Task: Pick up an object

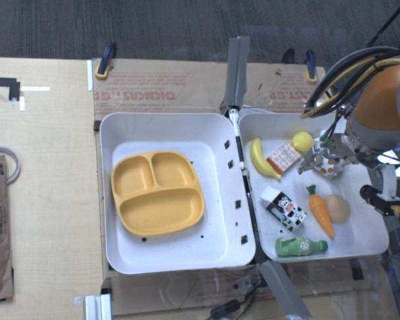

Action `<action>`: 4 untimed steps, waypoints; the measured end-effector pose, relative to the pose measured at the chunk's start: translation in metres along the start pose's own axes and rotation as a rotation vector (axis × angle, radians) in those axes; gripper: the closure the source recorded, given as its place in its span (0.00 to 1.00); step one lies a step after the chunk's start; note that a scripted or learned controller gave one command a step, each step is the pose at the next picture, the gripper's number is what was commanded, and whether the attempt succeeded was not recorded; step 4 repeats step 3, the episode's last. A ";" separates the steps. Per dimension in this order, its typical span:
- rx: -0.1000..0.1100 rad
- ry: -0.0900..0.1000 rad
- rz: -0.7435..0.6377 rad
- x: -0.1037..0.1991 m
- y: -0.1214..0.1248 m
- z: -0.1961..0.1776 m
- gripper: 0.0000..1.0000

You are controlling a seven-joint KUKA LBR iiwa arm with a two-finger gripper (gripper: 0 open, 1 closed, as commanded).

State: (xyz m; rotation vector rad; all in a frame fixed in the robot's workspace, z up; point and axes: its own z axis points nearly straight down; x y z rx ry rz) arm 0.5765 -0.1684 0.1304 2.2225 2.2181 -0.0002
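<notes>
two white bins; gripper [325, 160] low in the right bin [373, 245] (grip unclear), near the lemon [302, 141].

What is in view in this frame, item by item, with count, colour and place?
bins: 2, white, side by side on the bench
plate: 1, yellow, three compartments, in the left bin
banana: 1, yellow, right bin, upper left
lemon: 1, yellow, right bin, top
box: 1, red and white, between banana and lemon
carton: 1, black and white, right bin, centre left
carrot: 1, orange, right bin, centre
potato: 1, tan, beside the carrot
bottle: 1, green, lying at the right bin's lower edge
clamps: 2, blue, at the cardboard's top edge
arm: 1, grey and orange, over the right bin
gripper: 1, above the carrot
</notes>
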 end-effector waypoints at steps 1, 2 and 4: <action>0.000 0.001 -0.171 -0.023 -0.093 0.039 0.00; 0.001 0.000 -0.168 -0.024 -0.093 0.030 1.00; 0.003 -0.001 0.079 -0.021 -0.055 -0.075 1.00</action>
